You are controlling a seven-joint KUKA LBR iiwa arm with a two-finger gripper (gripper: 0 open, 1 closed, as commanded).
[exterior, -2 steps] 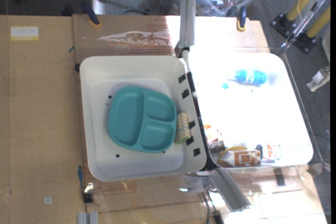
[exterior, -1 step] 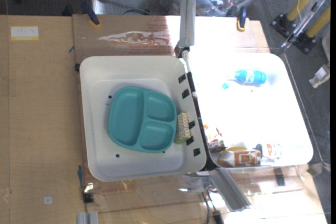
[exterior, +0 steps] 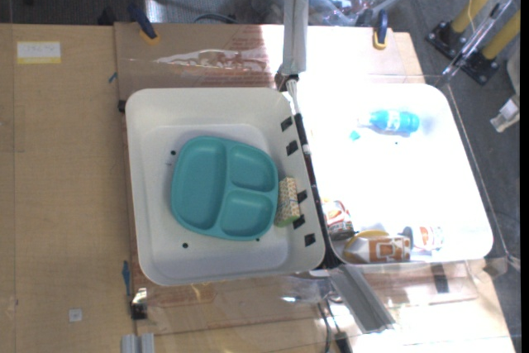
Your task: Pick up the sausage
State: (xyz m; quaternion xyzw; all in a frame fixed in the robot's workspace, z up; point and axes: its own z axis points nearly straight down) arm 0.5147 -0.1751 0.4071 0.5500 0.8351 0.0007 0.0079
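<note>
Apparently pre-approach step, nothing grasped yet. Gripper state: cannot tell. Likeliest sausage is the brownish piece at the right bin's near edge, between two small objects, though glare blurs it. Next move calls for confirming identity, then a descent clear of its neighbours
</note>
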